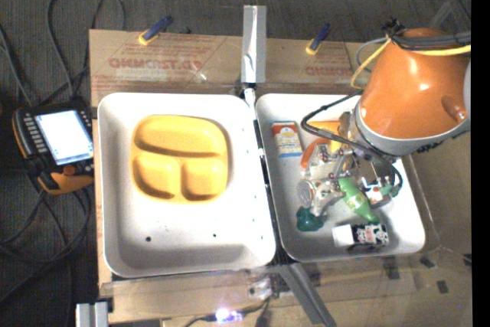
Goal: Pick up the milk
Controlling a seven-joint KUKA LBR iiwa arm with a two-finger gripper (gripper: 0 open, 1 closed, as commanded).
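Observation:
The milk (285,140) is a small white carton with an orange top band and a blue label. It lies flat in the right bin (406,237), near that bin's upper left corner. My gripper (325,181) hangs low in the middle of the right bin, below and to the right of the carton and apart from it. It sits over a cluster of small items: a green bottle (354,201) and a teal piece (308,220). The orange band and grey wrist (413,92) cover the bin's upper right part.
The left bin (115,241) holds a yellow divided tray (182,157). A small black-and-white pack (361,235) lies near the right bin's front wall. An orange item (308,155) pokes out beside the gripper. A handheld pendant (57,140) rests left of the bench.

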